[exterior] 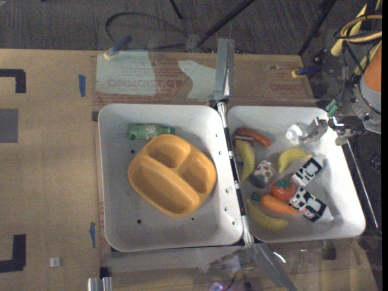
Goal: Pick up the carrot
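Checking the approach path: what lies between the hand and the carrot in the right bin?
In the camera view, a yellow banana, a black-and-white carton and a tomato lie between the hand and the carrot.

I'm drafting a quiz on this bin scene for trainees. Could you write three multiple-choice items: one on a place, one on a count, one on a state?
1. Where is the carrot?
A. left bin
B. right bin
C. on the bench

2. How many compartments has the yellow tray?
A. two
B. three
C. five

3. The carrot is:
A. lying in the bin
B. lifted by the end effector
C. on the tray

Key: 1 B, it lies in the right bin beside the tomato. 2 B, three hollows show. 3 A, the end effector is apart from it.
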Controlling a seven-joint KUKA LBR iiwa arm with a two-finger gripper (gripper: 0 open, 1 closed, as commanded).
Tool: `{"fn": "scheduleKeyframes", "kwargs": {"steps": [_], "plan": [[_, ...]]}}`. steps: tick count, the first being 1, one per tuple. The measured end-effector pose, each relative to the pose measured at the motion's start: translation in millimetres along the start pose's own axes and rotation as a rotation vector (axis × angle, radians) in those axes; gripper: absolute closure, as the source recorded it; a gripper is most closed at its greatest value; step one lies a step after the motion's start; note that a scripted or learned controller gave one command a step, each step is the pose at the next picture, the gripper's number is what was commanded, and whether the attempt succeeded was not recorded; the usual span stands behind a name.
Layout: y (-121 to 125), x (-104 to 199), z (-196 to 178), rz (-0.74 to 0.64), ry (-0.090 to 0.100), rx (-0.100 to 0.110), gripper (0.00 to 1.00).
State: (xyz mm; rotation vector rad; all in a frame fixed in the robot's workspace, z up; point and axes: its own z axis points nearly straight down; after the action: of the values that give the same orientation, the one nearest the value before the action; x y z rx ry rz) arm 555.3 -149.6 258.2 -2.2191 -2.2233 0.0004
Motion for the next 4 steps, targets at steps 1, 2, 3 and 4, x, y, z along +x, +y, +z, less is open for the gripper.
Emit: {"fn": "scheduleKeyframes", "kwargs": {"steps": [1, 2, 3, 4], "plan": [[-24.9, 14.5, 107.6, -0.221, 0.001, 0.000, 0.00], [-54.4, 29.2, 145.8, -0.180, -0.011, -0.030, 0.00], [-59.1, 41.6, 150.8, -0.045, -0.022, -0.062, 0.00], [-58.2, 26.3, 102.1, 0.127, -0.001, -0.001, 0.00]]}}
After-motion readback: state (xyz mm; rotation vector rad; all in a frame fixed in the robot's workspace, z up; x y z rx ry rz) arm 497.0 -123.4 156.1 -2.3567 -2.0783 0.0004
